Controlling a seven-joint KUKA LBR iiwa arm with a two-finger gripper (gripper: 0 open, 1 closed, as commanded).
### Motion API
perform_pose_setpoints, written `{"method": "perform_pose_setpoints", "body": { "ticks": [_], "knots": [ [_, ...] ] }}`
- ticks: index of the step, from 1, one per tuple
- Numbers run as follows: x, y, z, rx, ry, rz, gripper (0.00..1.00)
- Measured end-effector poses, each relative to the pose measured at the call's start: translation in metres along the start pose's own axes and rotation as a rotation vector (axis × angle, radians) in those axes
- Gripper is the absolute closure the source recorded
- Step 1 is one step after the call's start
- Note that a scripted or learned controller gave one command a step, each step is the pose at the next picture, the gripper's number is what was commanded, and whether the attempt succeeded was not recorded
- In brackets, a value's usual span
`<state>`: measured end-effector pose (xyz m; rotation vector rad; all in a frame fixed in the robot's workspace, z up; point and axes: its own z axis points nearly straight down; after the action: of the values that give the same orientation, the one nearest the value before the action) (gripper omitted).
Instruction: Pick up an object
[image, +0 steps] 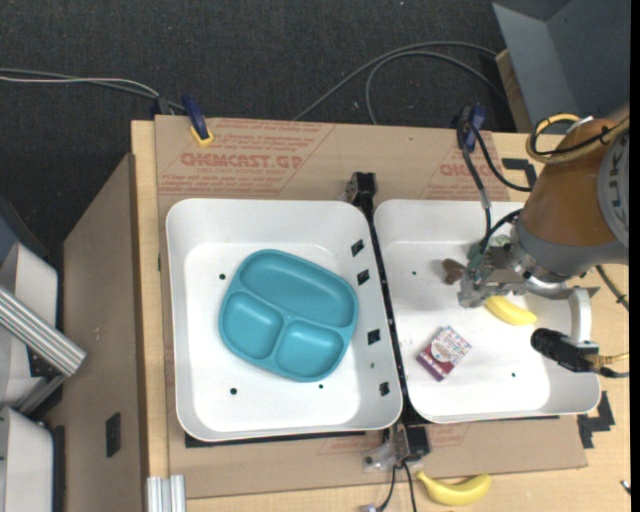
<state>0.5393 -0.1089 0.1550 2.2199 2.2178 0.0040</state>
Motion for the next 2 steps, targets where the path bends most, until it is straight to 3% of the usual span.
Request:
{"method": "perform_pose_setpoints", "body": {
  "ticks": [1,2],
  "knots": [
    [0.004,-0.007,-0.049,-0.001,0.000,-0.002,1.00],
    [0.005,-0.005,-0.073,0.001,0.001,-0.003,1.00]
  ]
}}
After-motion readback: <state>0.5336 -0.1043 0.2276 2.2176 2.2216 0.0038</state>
